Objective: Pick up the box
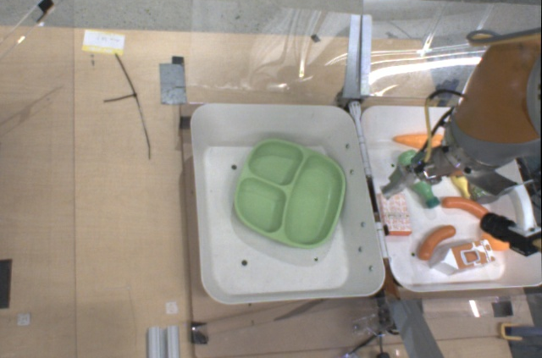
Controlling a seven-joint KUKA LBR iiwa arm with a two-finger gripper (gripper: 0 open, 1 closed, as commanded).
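Wooden bench [85, 221] bears two white bins: left bin [212, 263] holds one green divided plate [290, 194]. Right bin [398, 128]: one box [468, 256] at near edge, two sausages [435, 240], one carrot [412, 140]. Gripper [411, 174] hovers over right bin, well apart from box.

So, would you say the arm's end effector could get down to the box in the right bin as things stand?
Probably yes. The box lies uncovered near the right bin's front edge, and the end effector hangs nearby. A sausage touching the box may crowd the grasp.
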